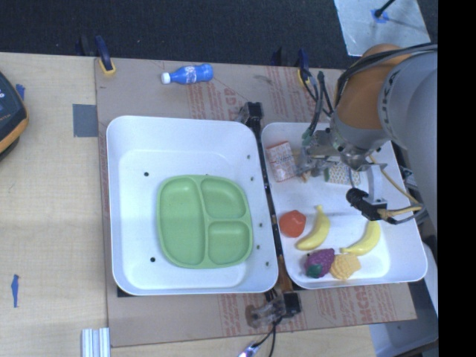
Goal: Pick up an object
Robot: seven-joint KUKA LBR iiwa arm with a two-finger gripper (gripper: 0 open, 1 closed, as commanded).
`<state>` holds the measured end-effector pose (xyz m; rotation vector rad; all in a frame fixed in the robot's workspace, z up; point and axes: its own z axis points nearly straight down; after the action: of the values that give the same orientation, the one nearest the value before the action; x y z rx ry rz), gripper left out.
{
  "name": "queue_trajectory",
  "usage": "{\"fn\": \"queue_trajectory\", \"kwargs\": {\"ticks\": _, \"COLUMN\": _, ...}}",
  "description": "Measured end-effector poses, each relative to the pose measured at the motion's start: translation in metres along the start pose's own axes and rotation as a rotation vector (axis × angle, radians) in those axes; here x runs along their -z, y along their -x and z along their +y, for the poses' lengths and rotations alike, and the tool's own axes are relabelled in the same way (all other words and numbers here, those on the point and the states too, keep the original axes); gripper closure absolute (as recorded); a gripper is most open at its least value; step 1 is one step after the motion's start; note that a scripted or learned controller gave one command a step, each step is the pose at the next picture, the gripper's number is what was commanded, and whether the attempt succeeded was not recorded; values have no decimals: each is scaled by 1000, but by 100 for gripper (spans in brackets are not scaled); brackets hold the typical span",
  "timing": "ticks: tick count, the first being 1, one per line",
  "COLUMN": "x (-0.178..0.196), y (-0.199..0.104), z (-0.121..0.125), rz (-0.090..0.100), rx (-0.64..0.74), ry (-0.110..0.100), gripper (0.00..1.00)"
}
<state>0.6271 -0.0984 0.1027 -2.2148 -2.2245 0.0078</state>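
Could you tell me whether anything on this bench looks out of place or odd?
One thing stands out: a small blue bottle lies on its side on the cardboard beyond the left bin, outside both bins. The toy food sits in the right bin, and the green divided plate lies flat in the left one.

A robotics lab bench, set up for pick-and-place trials.

Below my gripper (327,162) sits a white bin (401,262) of toy food: plastic bananas (316,229), a tomato (292,222), grapes (318,261). Beside it to my left, a second white bin (126,199) holds a green divided tray (204,220). Both rest on a cardboard sheet (223,95) clamped by blue clips (104,54) to a wooden bench (44,222), with cables (264,326) trailing off its near edge.
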Motion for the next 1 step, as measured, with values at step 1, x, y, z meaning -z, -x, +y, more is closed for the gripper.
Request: {"fn": "queue_trajectory", "kwargs": {"ticks": 1, "x": -11, "y": 24, "z": -41, "rz": 1, "rx": 0, "ry": 2, "gripper": 100}}
